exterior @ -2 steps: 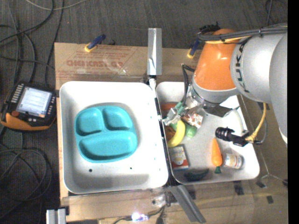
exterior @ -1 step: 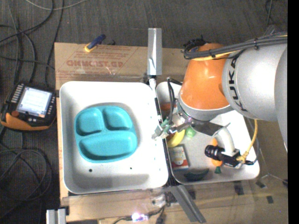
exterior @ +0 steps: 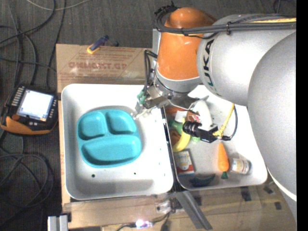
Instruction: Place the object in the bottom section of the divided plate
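Observation:
A turquoise divided plate point(exterior: 80, 129) lies in the left white bin point(exterior: 115, 182), with two small sections at the top and one wide bottom section point(exterior: 111, 153) that holds nothing. My gripper point(exterior: 142, 105) hangs over the left bin's upper right part, just beyond the plate's top right corner. A small green bit point(exterior: 141, 96) shows at the gripper; I cannot tell whether it is held. The orange wrist band point(exterior: 180, 47) hides the space behind the gripper.
The right bin point(exterior: 257, 174) holds a banana point(exterior: 182, 139), a carrot point(exterior: 222, 158), a small jar point(exterior: 239, 166), a printed packet point(exterior: 184, 161) and a dark blue item point(exterior: 202, 180). A cardboard sheet point(exterior: 101, 66) lies behind the left bin, a handheld screen point(exterior: 31, 109) to its left.

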You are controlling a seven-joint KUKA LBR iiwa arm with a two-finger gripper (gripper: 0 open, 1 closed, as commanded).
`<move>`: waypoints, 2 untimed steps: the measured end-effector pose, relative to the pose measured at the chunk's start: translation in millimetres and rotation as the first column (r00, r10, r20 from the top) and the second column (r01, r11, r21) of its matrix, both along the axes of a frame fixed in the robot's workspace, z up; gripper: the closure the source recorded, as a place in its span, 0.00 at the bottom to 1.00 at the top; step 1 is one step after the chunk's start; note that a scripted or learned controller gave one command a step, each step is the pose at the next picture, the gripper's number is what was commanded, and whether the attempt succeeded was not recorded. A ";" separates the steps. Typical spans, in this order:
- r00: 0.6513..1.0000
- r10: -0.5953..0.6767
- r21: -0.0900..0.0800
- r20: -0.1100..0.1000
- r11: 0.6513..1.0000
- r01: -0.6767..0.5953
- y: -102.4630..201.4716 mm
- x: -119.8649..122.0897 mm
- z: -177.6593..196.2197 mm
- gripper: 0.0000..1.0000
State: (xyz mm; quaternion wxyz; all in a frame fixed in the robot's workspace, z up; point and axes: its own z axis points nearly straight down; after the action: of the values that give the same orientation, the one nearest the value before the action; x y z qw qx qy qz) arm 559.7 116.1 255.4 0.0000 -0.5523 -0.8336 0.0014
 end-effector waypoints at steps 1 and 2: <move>0.946 0.323 0.004 -0.004 0.946 -0.323 77.9 -77.7 -73.9 1.00; 0.961 0.276 0.001 -0.001 0.961 -0.276 111.5 -39.9 -47.6 1.00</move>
State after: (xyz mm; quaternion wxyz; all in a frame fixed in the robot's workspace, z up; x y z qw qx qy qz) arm 519.8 227.6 207.8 0.0006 -0.4306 -0.9025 0.0014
